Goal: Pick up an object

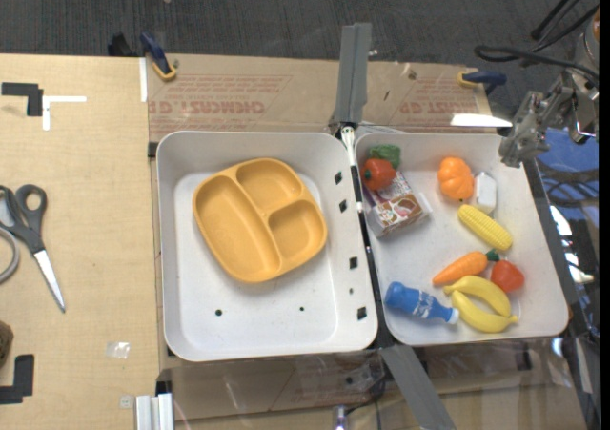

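The right bin (543, 256) holds several toy foods. Along its left side lie a red pepper with a green stem (379, 171) and a small printed box (397, 210). An orange pumpkin (456, 177) and a white piece (486, 193) sit near the back. Toward the front are a yellow corn cob (484, 226), a carrot (459, 269), a red tomato (507, 276), a banana (484, 304) and a blue bottle (417, 303). My gripper (522, 140) hangs over the bin's back right corner, above and to the right of the pumpkin, touching none of them.
The left bin (181, 323) bears a yellow-orange divided plate (259, 218). A grey divider post (352, 75) stands behind the two bins. Scissors (36, 237) lie on the wooden bench at far left. Cables (562, 9) run at the upper right.
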Controlling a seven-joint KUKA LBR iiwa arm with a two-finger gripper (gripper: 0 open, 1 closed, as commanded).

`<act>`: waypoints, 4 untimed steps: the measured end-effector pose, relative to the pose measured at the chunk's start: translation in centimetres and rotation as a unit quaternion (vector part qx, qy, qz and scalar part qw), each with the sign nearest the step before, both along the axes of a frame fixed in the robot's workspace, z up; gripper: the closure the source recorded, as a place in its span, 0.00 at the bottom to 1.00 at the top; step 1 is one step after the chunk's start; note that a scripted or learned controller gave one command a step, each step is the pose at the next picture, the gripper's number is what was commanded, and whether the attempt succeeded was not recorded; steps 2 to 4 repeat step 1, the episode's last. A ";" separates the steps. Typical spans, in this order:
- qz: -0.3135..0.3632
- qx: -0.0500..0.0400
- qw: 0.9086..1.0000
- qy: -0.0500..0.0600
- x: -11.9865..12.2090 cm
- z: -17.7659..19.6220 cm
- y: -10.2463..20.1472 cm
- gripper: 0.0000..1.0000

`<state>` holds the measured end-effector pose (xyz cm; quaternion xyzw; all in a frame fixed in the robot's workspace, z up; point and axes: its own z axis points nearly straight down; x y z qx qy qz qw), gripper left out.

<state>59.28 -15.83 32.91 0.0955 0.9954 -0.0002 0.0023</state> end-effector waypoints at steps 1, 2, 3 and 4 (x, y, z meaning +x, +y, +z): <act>0.000 0.000 1.000 0.000 0.0 0.0 0.0 0.00; 0.000 0.000 1.000 0.000 0.0 0.0 0.0 0.00; 0.000 0.000 1.000 0.000 0.0 0.0 0.0 0.00; 0.000 0.000 1.000 0.000 0.0 0.0 0.0 0.00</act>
